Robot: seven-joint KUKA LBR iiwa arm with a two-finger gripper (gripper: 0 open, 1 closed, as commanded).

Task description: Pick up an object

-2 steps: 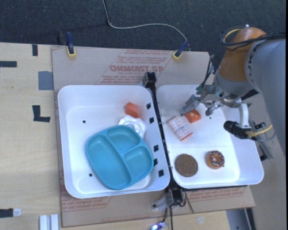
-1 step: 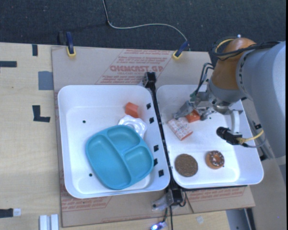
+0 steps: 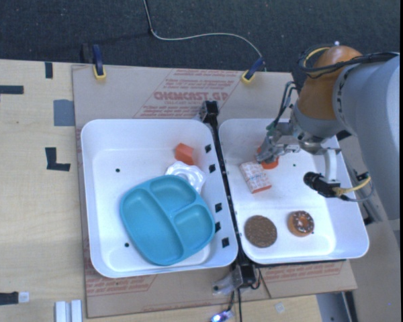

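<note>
The claw (image 3: 271, 151) is down in the right bin (image 3: 349, 247), near its back left part, under the grey arm (image 3: 363, 92) with its orange band (image 3: 326, 79). Whether it is spread or pressed together cannot be told from this angle. An orange-red piece (image 3: 269, 159) sits right at its tip, touching or nearly so; whether it is gripped is not clear. Just in front and to the left lies a small white packet (image 3: 255, 177) with red print, tilted. Nearer the front of that bin are a brown cookie (image 3: 260, 231) and, beside it, a glazed donut (image 3: 301, 223). The left bin (image 3: 97, 180) holds a blue tray (image 3: 166, 219) with three sections, a clear cup (image 3: 185, 174) at its back edge, and an orange block (image 3: 185, 153) behind the cup.
</note>
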